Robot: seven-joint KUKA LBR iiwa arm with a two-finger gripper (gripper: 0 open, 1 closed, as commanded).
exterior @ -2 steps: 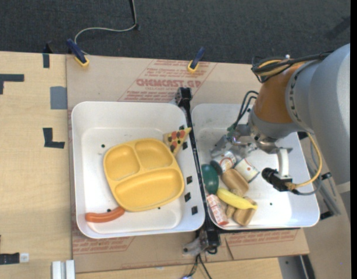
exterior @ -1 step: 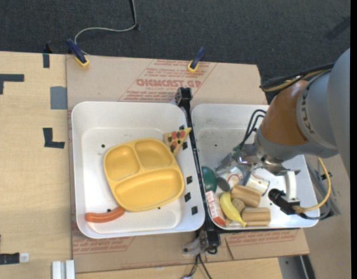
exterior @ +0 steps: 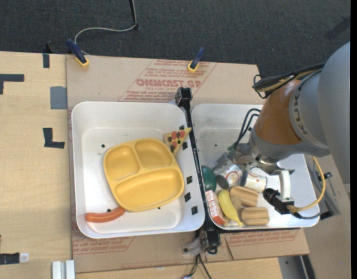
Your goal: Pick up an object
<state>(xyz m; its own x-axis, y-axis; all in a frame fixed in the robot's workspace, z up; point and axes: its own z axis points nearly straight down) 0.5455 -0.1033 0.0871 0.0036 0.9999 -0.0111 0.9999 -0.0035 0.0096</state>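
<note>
Banana (exterior: 225, 206) | crowded among toys at right bin's (exterior: 295, 222) front-left edge | jaws (exterior: 243, 168) state: cannot tell

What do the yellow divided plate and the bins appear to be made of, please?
The yellow divided plate looks like moulded plastic with a smooth, slightly satin finish: uniform colour, rounded compartment ridges and soft highlights. The left bin and right bin seem to be white plastic too, with rounded rims and a semi-gloss surface, though coated metal cannot be ruled out.

the divided plate (exterior: 145, 174) lies in the left bin (exterior: 85, 121); the banana (exterior: 227, 206) lies in the right bin (exterior: 219, 116).
</note>
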